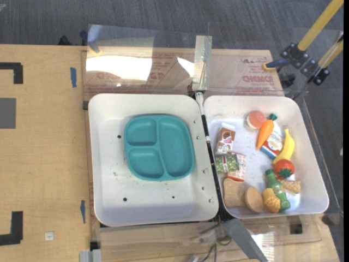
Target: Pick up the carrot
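A light wooden worktop (38, 162) filled the left and lower parts of the frame, with black angle marks near its left edge and short strips of blue tape (73, 76) in the upper left of it. Grey carpet (163, 4) covered the floor across the top of the frame. Two shallow white bins sat side by side in the middle. The left bin (103, 201) held a teal divided plate (160, 147), lying flat near its centre with three sections. A clear plastic sheet (136, 64) with red printing lay behind both bins, and a narrow upright clear strip (202, 59) stood at the point where the bins met.

The right bin (311, 162) held a scatter of toy food. The carrot (265, 132) lay in the upper part of that bin, orange with a green top, tilted with its tip pointing down and to the left. It was just beside a round orange-and-white piece (254, 119) on its upper left and touched a white packet (274, 143) on its right. A banana (287, 146) lay to the right of that, a tomato (284, 168) below it, and slices of bread (234, 192) sat in the lower left of the bin near two small printed boxes (226, 142).

A yellow and black stand (316, 31) occupied the upper right corner of the frame
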